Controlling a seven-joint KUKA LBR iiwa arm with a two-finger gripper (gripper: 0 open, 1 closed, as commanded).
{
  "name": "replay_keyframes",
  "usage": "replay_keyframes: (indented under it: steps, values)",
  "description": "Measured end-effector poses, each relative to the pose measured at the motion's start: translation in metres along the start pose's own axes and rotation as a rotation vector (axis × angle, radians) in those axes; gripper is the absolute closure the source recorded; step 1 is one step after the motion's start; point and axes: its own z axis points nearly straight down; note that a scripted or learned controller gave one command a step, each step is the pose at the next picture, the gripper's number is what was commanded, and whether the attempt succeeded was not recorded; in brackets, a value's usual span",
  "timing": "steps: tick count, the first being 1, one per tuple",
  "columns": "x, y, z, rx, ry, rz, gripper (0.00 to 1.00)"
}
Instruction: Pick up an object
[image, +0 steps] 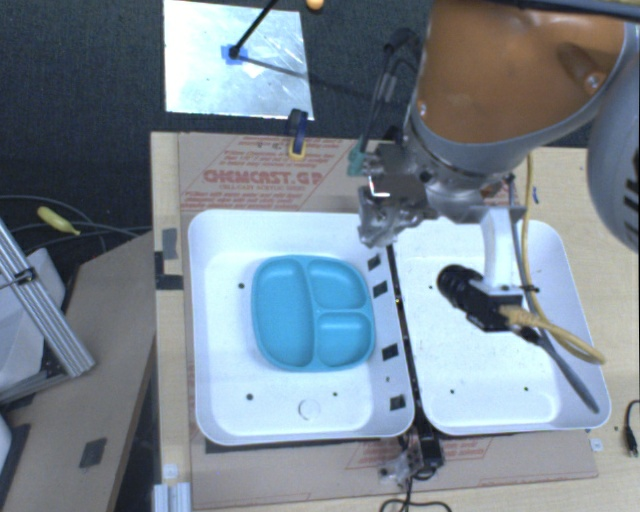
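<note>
- Camera view: the hand (378, 228) hung over the far end of the seam where the left bin (215, 330) and the right bin (470, 385) met, at the left bin's far right corner. Whether it was open or closed could not be told.
- The thing to pick was a blue plate (312, 312). It lay flat in the middle of the left bin, somewhat nearer that bin's right wall than its left.
- From the hand, the plate lay toward the bench's (165, 190) near edge and toward the left bin's left wall. Its far right corner was the part nearest the hand, close but apart from it.
- The plate was a rounded oblong, slightly longer across the bin than from far to near. It had one large well on its left and two small wells on its right.
- I judged that, lying flat, it offered only its raised rim or the ridges between wells for a grip.
- The plate's right rim sat just beside the bin's right wall and its dark tabs (381, 290), so room looked tight there.
- Bare bin floor lay open along the plate's left, far and near sides.
- The arm (500, 80) stood over the right bin's far edge, so a short reach toward the left bin's middle and downward looked sufficient.
</note>
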Motion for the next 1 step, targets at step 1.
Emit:
replay_keyframes:
  steps: [1]
  values:
    - [-0.0039, 0.0004, -0.0105, -0.001, -0.001, 0.003, 1.00]
